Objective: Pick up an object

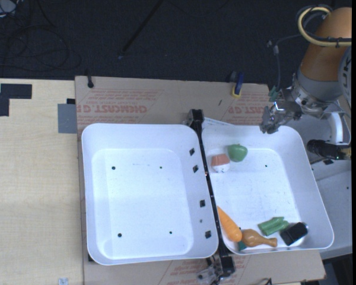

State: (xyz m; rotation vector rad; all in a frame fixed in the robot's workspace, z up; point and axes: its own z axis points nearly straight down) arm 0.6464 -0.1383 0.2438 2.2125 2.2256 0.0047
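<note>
I see my gripper point(270, 125) hanging over the far right corner of the right-hand white plastic bin point(311, 180); jaw state I cannot tell from this angle, and nothing shows held. Candidates lie in that bin: a rounded green toy vegetable point(237, 152) touching a small orange-and-white block point(220, 162) near the divider, and at the near edge an orange carrot-shaped toy point(229, 223), a tan gourd-shaped piece point(256, 238), a green pod point(271, 225), and a black block point(293, 234). I judge all light, rigid and rather slick. The green one sits nearest; I'd pinch it across its widest middle.
</note>
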